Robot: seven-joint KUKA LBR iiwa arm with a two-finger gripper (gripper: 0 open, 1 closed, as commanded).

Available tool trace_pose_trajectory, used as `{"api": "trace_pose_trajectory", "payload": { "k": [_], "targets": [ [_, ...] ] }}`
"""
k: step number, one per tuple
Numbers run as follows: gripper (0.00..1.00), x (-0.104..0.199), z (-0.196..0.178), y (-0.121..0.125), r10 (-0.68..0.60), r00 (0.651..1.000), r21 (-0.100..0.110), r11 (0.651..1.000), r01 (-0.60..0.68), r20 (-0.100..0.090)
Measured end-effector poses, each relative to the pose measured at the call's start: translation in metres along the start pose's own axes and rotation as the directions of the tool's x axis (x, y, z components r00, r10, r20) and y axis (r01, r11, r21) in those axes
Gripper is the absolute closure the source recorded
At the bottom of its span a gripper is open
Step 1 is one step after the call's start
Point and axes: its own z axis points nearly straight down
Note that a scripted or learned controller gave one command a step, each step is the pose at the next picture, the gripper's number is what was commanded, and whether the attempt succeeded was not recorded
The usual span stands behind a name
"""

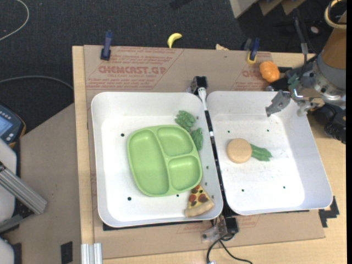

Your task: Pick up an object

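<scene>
— What writing can be read?
— "CHEMCAST" is printed in red on the board (137, 65).
— And the bun (239, 150)?
— It is seen in the right bin (308, 164), round, no long axis. The gripper (278, 103) is above; its state cannot be told.

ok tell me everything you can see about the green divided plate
The green divided plate is light green, looks like smooth plastic, with rounded corners and three compartments: one long, two smaller. It lies flat, right side up and turned at a slant, in the left bin. Nothing lies in its compartments. A green leafy toy sits at its upper right edge, a pizza slice by its lower right corner.
</scene>
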Motion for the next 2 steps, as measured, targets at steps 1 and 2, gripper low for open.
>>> {"api": "trace_pose_trajectory", "payload": {
  "k": [1, 2],
  "targets": [
    [0.00, -0.019, 0.089, -0.015, 0.002, 1.000, 0.009, 1.000, -0.002, -0.003],
    [0.00, 0.041, 0.149, -0.053, -0.003, 1.000, 0.009, 1.000, 0.003, -0.005]
  ]
}}
